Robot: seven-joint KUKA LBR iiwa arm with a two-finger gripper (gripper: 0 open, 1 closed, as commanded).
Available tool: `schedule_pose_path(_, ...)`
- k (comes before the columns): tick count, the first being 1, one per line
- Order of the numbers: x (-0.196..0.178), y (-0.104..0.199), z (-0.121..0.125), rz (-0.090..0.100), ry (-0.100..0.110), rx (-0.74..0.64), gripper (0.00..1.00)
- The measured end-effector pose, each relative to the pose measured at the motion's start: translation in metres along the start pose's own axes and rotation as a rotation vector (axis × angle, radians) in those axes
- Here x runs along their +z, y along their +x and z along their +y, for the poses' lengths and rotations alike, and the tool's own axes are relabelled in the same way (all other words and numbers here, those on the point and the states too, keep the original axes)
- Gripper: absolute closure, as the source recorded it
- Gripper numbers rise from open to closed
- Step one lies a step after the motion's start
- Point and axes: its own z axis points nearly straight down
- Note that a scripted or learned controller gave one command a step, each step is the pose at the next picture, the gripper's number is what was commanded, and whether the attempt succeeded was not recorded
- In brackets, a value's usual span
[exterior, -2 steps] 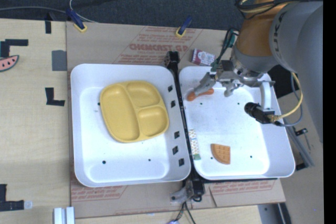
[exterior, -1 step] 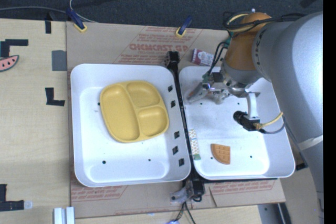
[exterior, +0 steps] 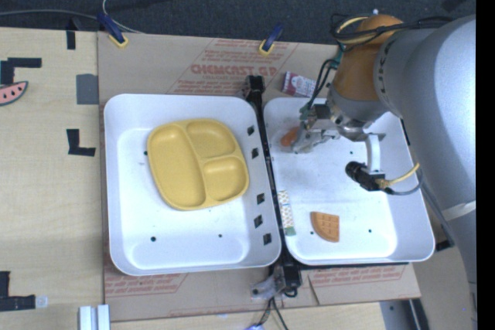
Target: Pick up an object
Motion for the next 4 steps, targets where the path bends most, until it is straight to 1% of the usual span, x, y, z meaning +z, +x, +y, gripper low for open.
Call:
schedule_pose_path(1,0.0,0.0,0.0,0.0,0.0,0.0,0.0)
schedule_pose_path(2,0.011,-0.002,0.036,0.0,-0.003,-0.001,0.0)
schedule_pose_path(3,0.001,-0.002,0.036,-0.002,-0.002,-0.002,1.0)
schedule_pose_path(4,-0.132,0.042,-0.007,0.0,-0.004,-0.001,1.0)
